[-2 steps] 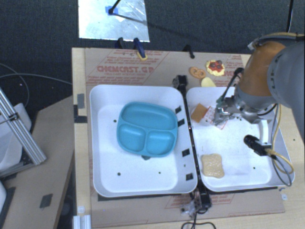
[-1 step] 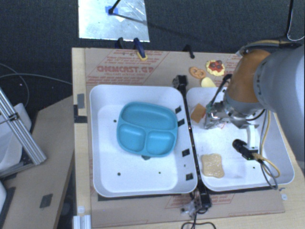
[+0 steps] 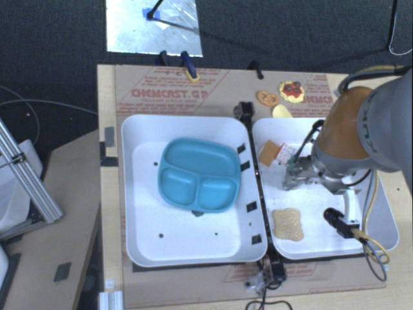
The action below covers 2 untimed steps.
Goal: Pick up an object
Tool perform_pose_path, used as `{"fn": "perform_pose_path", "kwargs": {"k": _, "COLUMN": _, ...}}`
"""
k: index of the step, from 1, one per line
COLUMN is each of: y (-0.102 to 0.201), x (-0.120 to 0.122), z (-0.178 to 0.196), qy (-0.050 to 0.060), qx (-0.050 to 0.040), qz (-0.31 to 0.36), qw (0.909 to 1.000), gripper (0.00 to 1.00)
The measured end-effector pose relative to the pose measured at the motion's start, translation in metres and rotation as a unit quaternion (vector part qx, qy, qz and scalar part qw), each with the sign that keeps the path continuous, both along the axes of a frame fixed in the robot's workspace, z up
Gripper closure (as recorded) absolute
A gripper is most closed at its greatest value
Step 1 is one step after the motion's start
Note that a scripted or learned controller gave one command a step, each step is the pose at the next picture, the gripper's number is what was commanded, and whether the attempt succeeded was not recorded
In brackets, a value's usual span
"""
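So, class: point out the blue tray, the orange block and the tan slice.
blue tray (image 3: 197,174), camera view, centre divider
orange block (image 3: 268,152), camera view, top face
tan slice (image 3: 288,224), camera view, middle

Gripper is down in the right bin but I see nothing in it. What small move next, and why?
Probably shift the gripper a little toward the orange piece, then descend. It sits low in the right bin just beside that piece, apparently not over it, and nothing shows between its tips. The tan bread-like piece lies farther off, toward the bin's near edge.
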<state>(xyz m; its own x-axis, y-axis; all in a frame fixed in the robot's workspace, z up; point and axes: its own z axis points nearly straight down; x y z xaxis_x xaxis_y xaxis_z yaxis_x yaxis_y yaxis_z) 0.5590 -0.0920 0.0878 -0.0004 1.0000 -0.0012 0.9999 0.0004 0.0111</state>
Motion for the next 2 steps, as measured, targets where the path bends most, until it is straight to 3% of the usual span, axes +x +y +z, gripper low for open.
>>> {"fn": "perform_pose_path", "kwargs": {"k": 1, "y": 0.043, "x": 0.022, "z": 0.103, "qy": -0.001, "qx": 0.0006, "qz": 0.004, "qw": 1.0000, "gripper": 1.00}}
{"fn": "perform_pose_path", "kwargs": {"k": 2, "y": 0.092, "x": -0.017, "z": 0.096, "qy": 0.006, "qx": 0.0018, "qz": 0.004, "qw": 1.0000, "gripper": 1.00}}
